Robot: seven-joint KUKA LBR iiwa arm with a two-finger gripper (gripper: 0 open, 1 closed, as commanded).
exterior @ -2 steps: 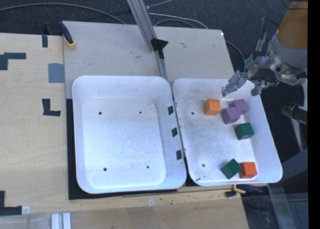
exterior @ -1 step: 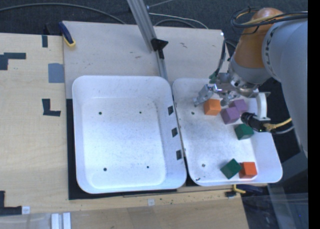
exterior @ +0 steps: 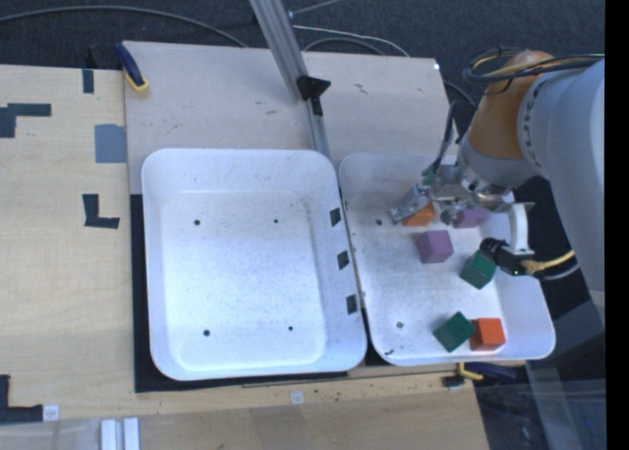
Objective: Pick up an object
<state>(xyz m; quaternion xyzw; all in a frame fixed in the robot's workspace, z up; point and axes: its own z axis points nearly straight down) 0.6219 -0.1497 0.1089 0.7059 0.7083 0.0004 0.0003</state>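
In the right bin (exterior: pixel 373 242): 2 green blocks (exterior: pixel 454 331), 2 purple, 2 orange; tool (exterior: pixel 432 204) state unclear.

Blocks (exterior: pixel 434 246) crowd the right bin's (exterior: pixel 383 271) far side; near-left floor lies open.

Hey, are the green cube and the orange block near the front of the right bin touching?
Touching: the camera view shows the green cube pressed against the orange block, no gap.
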